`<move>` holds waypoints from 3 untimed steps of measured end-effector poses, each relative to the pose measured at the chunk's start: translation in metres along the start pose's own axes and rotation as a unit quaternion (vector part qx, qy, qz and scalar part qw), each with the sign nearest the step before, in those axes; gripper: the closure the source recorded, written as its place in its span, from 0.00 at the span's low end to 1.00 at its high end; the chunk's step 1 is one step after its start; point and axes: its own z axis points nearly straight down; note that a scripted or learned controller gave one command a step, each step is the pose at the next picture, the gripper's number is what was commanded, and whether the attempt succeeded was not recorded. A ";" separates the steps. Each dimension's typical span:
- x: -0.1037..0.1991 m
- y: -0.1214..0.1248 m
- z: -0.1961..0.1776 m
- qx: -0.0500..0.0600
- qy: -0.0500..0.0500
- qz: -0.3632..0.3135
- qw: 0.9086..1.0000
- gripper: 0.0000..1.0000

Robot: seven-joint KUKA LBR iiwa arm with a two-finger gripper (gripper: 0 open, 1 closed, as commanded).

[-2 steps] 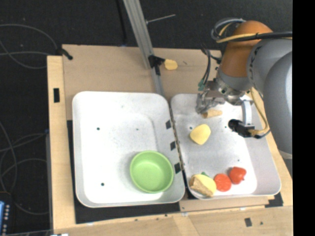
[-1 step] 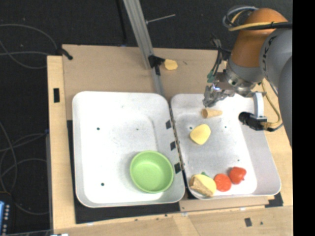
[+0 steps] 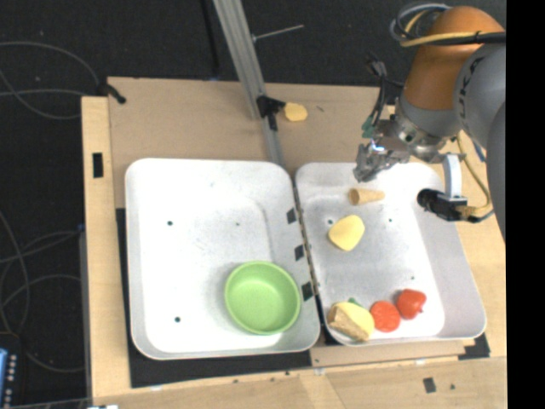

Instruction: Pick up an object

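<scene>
The grey arm with its orange band reaches in from three o'clock and carries the tool (image 3: 370,167) over the far edge of the right-hand shallow white bin (image 3: 443,262), at about twelve o'clock of that bin. Whether the tool is spread or pressed together I cannot tell at this slant; nothing can be seen held in it.

Just beside the tool, toward six o'clock, lies a small tan cone-shaped piece (image 3: 367,196) on the bin floor, apart from the tool. It looks the likeliest target, since the tool hangs almost over it. Further toward six o'clock sits a pale yellow rounded lump (image 3: 347,233), alone in the bin's middle, so it would be easy to reach from above.

At the bin's six-o'clock rim three things crowd together: a yellow-and-tan wedge (image 3: 352,320), a small orange-red ball (image 3: 384,316) touching it, and a red tomato-like piece (image 3: 411,302) just beside that. Packed against the wall, they would be awkward to grasp.

The left-hand white bin (image 3: 170,228) holds a green plastic bowl (image 3: 262,297) near its five o'clock corner. A small yellow piece (image 3: 295,112) rests on the brown table (image 3: 170,118) beyond the bins.
</scene>
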 end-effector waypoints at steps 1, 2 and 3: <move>0.056 -0.028 -0.004 0.002 0.000 -0.002 1.000 1.00; 0.092 -0.054 -0.007 0.002 0.000 -0.002 1.000 1.00; 0.140 -0.085 -0.019 0.001 0.001 -0.003 1.000 1.00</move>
